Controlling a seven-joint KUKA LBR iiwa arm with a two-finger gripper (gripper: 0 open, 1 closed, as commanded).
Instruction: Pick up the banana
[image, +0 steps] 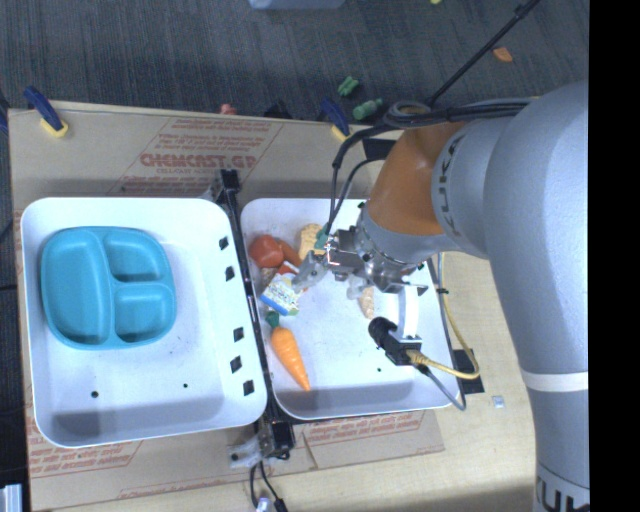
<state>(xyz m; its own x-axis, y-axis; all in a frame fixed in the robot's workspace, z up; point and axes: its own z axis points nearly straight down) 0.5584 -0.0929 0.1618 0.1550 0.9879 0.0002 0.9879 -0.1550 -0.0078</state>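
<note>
Camera view: banana in right bin, near its far wall. Only a short yellowish piece shows beside the arm's wrist, so long axis and pointing direction can't be told. Gripper sits low over the bin's middle, just right of the banana; fingers hidden under the wrist hardware, can't tell if apart or together.

Right bin contents: red-orange tomato-like item at far left, touching or just beside the banana; small white-blue-green packet below it, label unreadable; carrot near the left wall, tip toward the near edge; pale item partly under the gripper. Left bin holds a blue divided tray, three compartments.

Cardboard sheet on the worktop, red print "CHEMCAST GP". Arm shows "KUKA" lettering, partly visible.
</note>
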